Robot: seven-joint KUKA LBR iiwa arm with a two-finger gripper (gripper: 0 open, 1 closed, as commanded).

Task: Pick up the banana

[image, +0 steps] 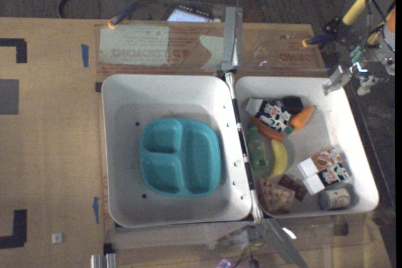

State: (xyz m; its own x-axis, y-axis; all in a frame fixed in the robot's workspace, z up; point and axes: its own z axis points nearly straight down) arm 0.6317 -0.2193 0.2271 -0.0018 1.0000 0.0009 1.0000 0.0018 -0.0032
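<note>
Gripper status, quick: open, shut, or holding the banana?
Gripper: over the right bin's far right corner, nothing between its fingers; open or shut cannot be told. The banana lies in that bin, apart from it.

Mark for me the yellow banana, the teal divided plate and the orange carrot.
yellow banana (279, 159): camera view, middle of its curved body, right bin.
teal divided plate (181, 157): camera view, central ridge between its compartments, left bin.
orange carrot (302, 117): camera view, middle of its tapered body, right bin.

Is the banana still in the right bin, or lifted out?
In the bin: the banana lies among the other toys, with the end effector off at the rim.
</note>
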